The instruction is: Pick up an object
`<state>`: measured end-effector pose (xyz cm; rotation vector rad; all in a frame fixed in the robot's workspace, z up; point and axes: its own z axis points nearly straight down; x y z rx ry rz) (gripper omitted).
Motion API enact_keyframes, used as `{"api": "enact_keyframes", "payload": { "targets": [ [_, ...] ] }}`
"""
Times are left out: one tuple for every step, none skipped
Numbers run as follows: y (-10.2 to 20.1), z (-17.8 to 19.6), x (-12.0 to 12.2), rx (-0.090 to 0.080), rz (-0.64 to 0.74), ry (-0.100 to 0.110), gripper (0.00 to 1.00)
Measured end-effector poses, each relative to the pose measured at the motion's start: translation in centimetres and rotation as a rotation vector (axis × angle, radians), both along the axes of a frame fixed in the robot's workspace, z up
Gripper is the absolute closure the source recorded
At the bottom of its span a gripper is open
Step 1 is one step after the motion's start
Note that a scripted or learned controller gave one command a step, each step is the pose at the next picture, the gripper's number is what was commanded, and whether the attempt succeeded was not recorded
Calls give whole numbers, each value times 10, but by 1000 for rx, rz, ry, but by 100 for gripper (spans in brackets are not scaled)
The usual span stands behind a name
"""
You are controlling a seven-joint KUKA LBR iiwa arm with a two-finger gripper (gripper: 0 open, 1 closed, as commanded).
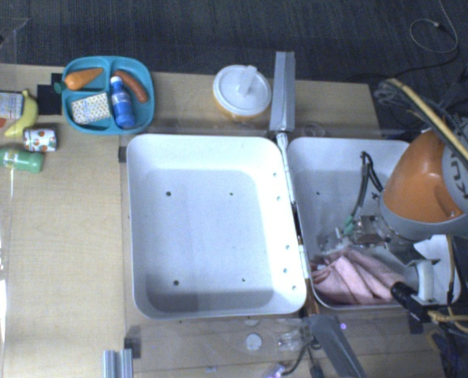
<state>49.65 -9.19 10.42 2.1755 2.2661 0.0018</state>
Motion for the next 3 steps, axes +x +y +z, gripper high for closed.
{"api": "enact_keyframes", "payload": {
  "targets": [
    [4,-14,39,-3,21,-14,0],
    [8,-13,-3,-5,107,-20,0],
    [7,-1,0,-9,108,-31,100]
  ]
}}
